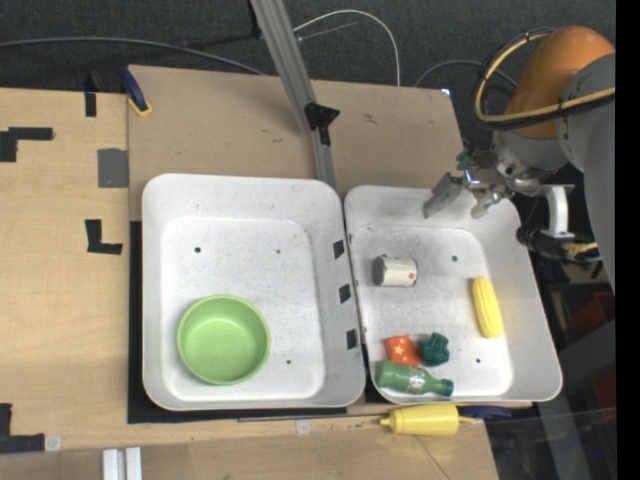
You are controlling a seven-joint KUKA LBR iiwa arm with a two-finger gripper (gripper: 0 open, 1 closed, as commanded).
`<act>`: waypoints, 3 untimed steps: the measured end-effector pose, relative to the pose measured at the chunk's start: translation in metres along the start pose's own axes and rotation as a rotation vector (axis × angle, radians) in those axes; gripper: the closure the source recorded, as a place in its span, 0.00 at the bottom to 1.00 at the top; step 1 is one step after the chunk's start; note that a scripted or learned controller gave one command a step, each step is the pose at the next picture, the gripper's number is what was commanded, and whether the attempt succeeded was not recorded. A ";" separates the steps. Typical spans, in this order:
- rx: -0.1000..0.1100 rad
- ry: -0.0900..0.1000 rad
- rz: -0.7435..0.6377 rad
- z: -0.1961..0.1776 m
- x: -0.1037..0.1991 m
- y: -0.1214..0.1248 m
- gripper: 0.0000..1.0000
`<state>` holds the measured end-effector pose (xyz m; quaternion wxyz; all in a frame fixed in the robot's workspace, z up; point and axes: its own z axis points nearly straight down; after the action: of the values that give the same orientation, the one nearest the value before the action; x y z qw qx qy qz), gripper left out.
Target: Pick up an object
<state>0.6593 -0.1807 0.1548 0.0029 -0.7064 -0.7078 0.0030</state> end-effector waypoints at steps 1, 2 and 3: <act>-0.002 0.000 0.000 0.052 0.007 -0.009 0.00; -0.007 -0.001 -0.002 0.038 0.007 -0.007 1.00; -0.012 0.000 -0.001 -0.012 0.018 -0.007 1.00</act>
<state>0.6523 -0.1626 0.1665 -0.0015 -0.7062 -0.7080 -0.0012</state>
